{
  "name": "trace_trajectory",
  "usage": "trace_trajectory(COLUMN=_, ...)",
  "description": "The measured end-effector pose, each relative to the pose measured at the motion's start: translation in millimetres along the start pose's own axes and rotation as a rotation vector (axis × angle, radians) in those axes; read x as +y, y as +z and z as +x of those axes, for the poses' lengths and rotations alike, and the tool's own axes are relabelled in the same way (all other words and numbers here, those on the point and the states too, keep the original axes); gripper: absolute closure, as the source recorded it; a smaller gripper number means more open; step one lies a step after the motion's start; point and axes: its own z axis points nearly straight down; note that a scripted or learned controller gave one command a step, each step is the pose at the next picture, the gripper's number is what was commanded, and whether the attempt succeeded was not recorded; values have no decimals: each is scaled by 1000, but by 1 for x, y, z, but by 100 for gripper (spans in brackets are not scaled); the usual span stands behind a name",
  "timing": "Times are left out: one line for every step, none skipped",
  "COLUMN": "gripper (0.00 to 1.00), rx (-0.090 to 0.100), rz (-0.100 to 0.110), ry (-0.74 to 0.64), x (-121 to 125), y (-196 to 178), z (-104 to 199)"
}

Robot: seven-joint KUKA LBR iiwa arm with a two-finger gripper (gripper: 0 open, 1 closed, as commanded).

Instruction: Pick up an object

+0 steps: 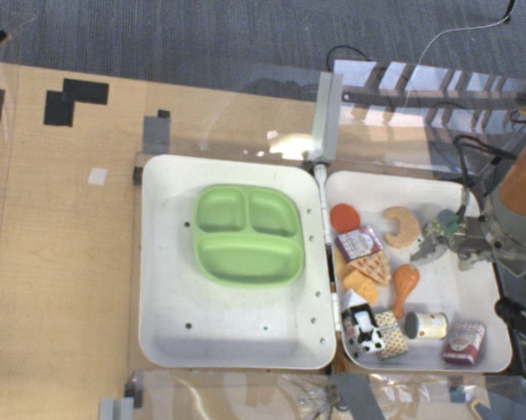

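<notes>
Croissant (402, 226) – just left of hand (433, 240) | right bin (495, 355) – crowded

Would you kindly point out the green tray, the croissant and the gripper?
green tray (245, 267), camera view, floor of its large compartment
croissant (403, 226), camera view, middle of its curve
gripper (435, 240), camera view, between its fingertips

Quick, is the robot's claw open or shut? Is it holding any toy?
Gripper: open, holding nothing, above the right bin beside the croissant.
</notes>
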Motion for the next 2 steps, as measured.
trace_trajectory(gripper=0, rx=-3, rz=-11, ry=28, x=38, y=103, z=-2)
trace_trajectory(gripper=0, rx=-2, rz=-9, ry=64, x=-44, y=103, z=-4)
